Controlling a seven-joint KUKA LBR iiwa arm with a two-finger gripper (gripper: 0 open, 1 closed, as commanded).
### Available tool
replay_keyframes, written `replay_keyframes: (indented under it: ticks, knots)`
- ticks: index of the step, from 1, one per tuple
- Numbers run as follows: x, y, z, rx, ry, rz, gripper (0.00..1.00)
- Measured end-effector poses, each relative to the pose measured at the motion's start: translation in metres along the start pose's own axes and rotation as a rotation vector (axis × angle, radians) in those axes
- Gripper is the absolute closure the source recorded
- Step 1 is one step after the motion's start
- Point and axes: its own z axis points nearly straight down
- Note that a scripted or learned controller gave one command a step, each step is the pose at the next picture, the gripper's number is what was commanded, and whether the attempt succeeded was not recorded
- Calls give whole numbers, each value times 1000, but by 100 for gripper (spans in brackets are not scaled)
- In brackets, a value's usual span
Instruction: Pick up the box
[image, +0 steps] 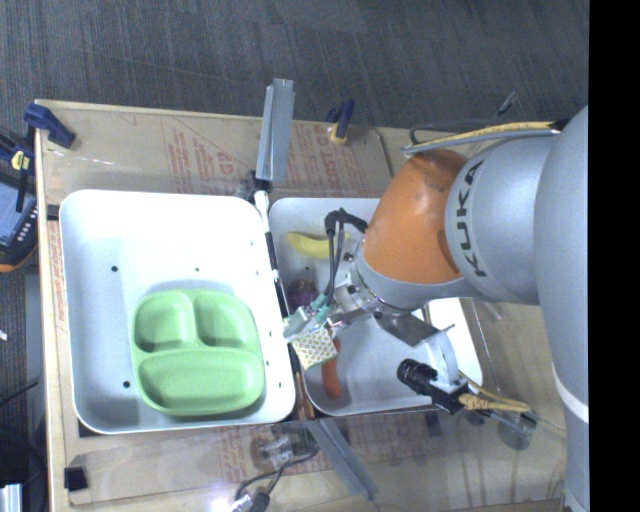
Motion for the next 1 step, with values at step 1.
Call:
replay_keyframes:
  ticks: [1]
  knots:
    - [32, 5, 14, -1, 1, 348, 100]
